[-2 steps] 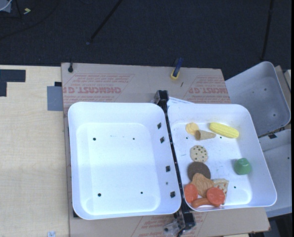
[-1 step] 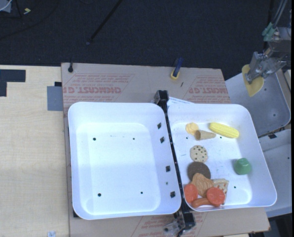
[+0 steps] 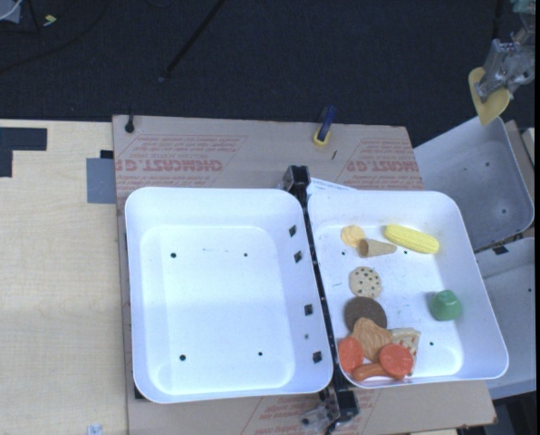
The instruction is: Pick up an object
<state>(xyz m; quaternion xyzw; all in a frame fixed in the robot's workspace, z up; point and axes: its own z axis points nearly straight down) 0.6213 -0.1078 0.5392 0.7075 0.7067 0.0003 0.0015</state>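
The gripper is seen raised at the upper right, clamped on a yellow piece that hangs just beneath its fingertips. Well below and to the left of it, the right bin is found, where a corn cob, a cookie and a green block are left. Farther left, the left bin is set.

Your candidate objects, placed from the gripper:
- A pale yellow piece hangs just under it.
- Well down and to its left, a yellow corn cob lies flat, the nearest.
- A green block lies lower.
- A chip cookie and a brown disc lie further left.
- A touching heap of red, orange and tan pieces is the farthest.
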